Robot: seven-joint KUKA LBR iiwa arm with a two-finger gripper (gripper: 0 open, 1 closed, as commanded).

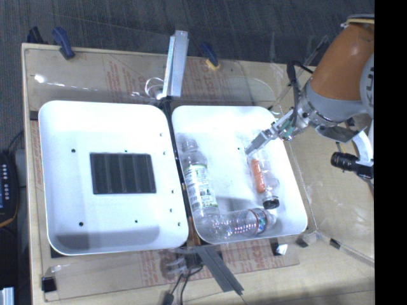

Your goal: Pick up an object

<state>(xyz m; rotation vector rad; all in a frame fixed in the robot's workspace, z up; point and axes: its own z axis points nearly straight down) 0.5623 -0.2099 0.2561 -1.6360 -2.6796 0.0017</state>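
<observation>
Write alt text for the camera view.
A grey arm's gripper hangs over the right bin, above a small orange-filled bottle. Two clear plastic bottles lie nearby; the left bin holds a dark ribbed panel.

Floor: dark grey carpet (191,5) is seen beyond the far edge.
Desk: a pale wooden top (95,68) is covered by a clear sheet with red print.
Clamps: blue clamps (63,43) are fixed along the far edge.
Light: even, soft shadows are cast.
</observation>
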